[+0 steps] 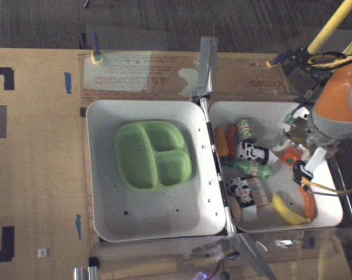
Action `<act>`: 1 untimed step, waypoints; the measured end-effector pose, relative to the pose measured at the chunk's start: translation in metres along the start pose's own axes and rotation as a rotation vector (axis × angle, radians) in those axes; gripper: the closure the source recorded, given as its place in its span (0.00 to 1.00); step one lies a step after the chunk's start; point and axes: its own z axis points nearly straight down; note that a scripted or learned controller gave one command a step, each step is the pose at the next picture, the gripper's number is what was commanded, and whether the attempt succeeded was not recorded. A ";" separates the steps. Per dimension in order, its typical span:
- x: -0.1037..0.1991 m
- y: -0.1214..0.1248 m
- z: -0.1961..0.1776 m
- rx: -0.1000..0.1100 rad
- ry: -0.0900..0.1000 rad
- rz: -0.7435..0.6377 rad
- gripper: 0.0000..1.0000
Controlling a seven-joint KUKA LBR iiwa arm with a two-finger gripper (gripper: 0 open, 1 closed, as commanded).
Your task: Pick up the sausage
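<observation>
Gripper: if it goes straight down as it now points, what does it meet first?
Probably the small red-orange item just under the gripper in the right bin; depth is unclear.

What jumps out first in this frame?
The green divided plate sits in the middle of the left bin. The right bin is crowded: a yellow banana at its near edge, a green bottle mid-bin, a cow-patterned carton beside the banana. The arm's orange band hangs over its right side.

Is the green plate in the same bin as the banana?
No, the green plate lies in the view's left bin, the banana in the right bin.
</observation>
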 end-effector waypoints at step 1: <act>-0.030 -0.058 -0.011 -0.008 -0.008 0.103 0.00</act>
